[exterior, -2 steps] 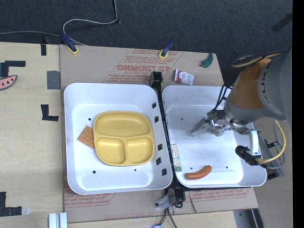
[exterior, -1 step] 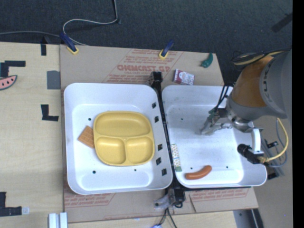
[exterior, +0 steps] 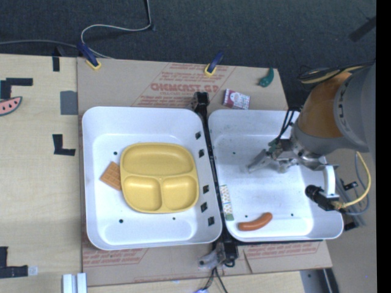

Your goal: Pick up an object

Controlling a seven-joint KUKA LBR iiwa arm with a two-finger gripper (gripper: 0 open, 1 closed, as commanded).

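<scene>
Approach step: gripper [exterior: 259, 162] hangs over the right bin [exterior: 244, 130], fingers apparently spread, holding nothing. Nearest target, the sausage [exterior: 255, 222], lies toward 6 o'clock; the next move probably calls for shifting there and descending.

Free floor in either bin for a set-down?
Right bin: bare upper-left floor, and a strip between the gripper and the hot dog. Left bin: the yellow tray fills the middle, cracker at its left; bare strips along the top and bottom walls.

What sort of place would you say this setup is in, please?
Probably a robotics lab test bench: two white bins clamped onto cardboard, a toy sausage and yellow divided plate as props, and loose cables.
</scene>
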